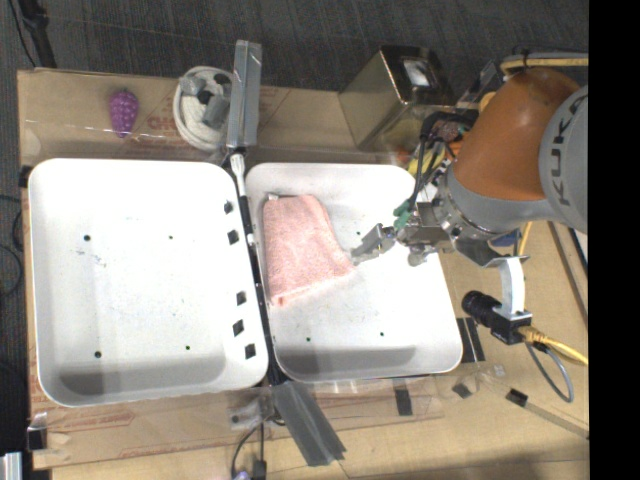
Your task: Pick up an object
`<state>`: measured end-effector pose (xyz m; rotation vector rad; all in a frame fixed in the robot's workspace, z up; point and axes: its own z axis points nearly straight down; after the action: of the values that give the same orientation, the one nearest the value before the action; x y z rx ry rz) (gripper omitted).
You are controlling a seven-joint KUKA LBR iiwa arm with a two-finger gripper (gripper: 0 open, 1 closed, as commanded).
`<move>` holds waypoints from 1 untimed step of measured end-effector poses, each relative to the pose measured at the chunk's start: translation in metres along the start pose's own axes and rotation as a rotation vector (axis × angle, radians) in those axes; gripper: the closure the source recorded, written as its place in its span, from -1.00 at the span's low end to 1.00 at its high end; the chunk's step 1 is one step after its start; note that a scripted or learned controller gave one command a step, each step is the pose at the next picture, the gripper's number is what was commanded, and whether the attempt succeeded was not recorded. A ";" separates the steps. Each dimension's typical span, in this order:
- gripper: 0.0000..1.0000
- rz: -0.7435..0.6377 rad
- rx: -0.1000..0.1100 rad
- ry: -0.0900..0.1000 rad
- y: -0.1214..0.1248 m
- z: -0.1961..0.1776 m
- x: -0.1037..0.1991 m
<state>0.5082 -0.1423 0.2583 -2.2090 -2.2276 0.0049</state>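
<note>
Grey KUKA arm with a broad, rounded orange band above the wrist. Dark "KU" lettering on the grey casing near the right edge. Paler grey wrist ring beneath the orange. Bundle of cables, yellow, green and red among them, at the wrist's left side. Small metallic grey gripper, slender and angular.

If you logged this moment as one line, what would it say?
arm: over right bin | claw: beside pink cloth edge | cloth: lying in bin
</note>
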 end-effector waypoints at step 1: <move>-1.00 0.006 0.002 0.000 0.065 0.143 -0.010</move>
<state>0.5725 -0.1516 0.1149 -2.2150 -2.2201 0.0067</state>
